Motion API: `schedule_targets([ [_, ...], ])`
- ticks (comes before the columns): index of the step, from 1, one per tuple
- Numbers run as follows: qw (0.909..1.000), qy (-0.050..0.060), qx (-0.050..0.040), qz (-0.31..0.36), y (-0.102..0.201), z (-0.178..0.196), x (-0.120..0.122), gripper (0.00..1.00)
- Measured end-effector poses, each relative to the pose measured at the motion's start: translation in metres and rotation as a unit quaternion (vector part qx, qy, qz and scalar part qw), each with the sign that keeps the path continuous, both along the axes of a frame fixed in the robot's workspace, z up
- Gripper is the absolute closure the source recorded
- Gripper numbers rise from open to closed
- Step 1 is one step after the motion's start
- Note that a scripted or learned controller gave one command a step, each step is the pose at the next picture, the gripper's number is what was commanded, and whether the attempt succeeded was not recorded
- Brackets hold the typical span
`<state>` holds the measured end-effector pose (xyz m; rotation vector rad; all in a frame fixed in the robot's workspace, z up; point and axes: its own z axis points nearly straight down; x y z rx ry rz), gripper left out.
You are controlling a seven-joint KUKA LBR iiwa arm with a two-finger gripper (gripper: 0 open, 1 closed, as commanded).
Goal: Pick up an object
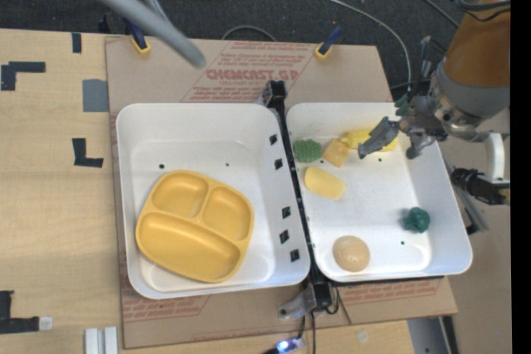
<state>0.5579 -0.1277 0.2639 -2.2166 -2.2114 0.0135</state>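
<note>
The end effector (396,137) hangs over the right bin (440,203), fingers spread apart and holding nothing. A yellow piece (357,138) lies just beside it.

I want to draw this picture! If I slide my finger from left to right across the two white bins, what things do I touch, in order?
Yellow divided plate → green bumpy toy → beige ball → teal toy.
</note>
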Motion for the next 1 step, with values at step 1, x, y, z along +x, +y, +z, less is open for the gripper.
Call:
schedule_targets([
  [1,1.0,-0.006,-0.0009,0.002,0.0003,0.0065,0.0021,0.0],
])
